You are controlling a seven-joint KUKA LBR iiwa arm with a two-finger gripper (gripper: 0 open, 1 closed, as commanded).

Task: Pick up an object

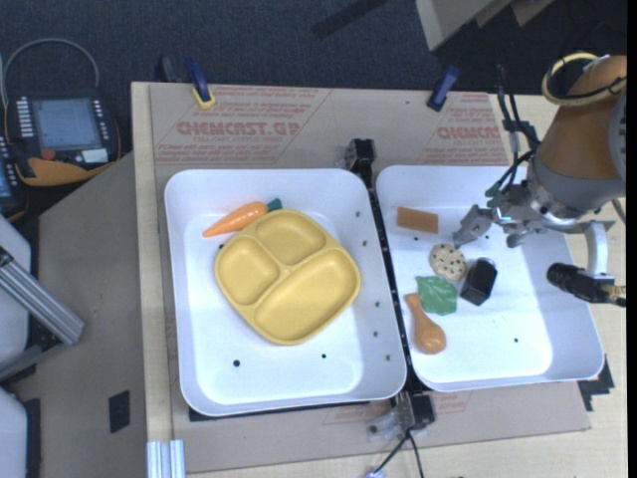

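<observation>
Hovering over the right bin (567,361), the gripper (490,222) is seen with fingers spread, nothing between them. The cookie (448,260) lies just below-left of it, the black block (479,281) just below, its long axis tilted upright.

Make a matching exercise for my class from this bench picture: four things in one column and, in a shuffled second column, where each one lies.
Things:
1. carrot
2. yellow divided plate
3. brown block
4. black block

Places:
A. right bin, by its far-left corner
B. left bin, middle
C. right bin, just right of the round cookie
D. left bin, against the plate's far-left rim

Pairs: 1-D, 2-B, 3-A, 4-C
</observation>
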